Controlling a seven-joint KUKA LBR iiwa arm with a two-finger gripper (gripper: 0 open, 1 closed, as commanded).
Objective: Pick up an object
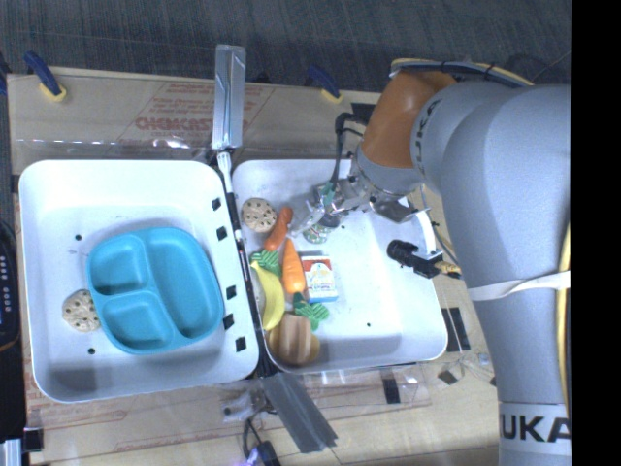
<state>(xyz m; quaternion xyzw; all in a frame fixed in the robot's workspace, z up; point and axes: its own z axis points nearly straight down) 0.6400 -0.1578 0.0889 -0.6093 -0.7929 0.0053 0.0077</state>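
My gripper (320, 214) hangs in the right bin (388, 309), near its back and just right of the pile of toy food. Along the bin's left side lie a cookie (257, 213), a small red-orange sausage (277, 230), a carrot (292, 268) with green leaves, a banana (271, 297), a small red and white box (318, 278) and a brown bread piece (293, 339). The gripper's tip sits close to the sausage and above the box. I see nothing between its fingers.
The left bin (58, 202) holds a blue divided plate (155, 287) and a second cookie (81, 311) at its left. A metal divider clamp (229, 95) stands between the bins at the back. The grey arm (505, 202) covers the right side.
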